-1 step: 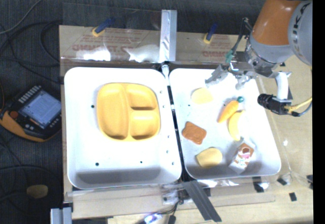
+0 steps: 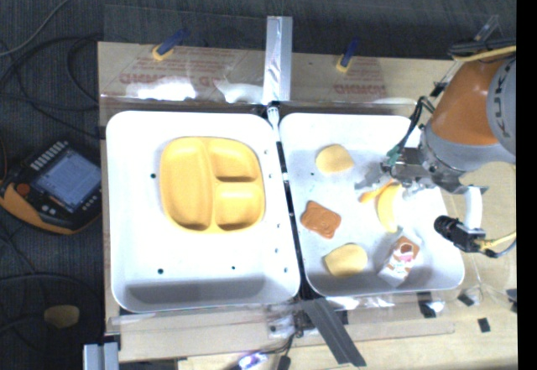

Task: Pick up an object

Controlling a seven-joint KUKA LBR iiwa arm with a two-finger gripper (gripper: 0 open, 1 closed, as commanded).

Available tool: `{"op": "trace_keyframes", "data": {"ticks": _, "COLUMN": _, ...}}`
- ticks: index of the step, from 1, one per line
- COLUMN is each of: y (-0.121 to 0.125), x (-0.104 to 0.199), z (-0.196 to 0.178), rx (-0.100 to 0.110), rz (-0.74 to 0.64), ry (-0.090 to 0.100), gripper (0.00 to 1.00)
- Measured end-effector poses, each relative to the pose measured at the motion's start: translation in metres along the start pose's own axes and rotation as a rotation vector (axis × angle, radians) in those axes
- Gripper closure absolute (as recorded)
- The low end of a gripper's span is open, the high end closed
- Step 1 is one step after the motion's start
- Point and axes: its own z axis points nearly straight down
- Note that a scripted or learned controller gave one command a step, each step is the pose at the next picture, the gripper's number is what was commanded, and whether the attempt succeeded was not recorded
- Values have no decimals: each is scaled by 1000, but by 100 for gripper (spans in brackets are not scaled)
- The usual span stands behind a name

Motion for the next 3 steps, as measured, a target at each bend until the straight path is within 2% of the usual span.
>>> {"op": "trace_keyframes", "data": {"ticks": 1, "y": 50, "x": -36, "z": 56, "rx": -6, "rz": 106, "ry": 7, "gripper": 0}}
{"op": "trace_keyframes", "data": {"ticks": 2, "y": 49, "x": -35, "z": 49, "rx": -3, "rz": 104, "ry": 6, "gripper": 100}}
{"op": "trace_keyframes", "data": {"ticks": 3, "y": 3, "x": -1, "z": -64, "rx": -1, "rz": 42, "ry": 2, "gripper": 100}}
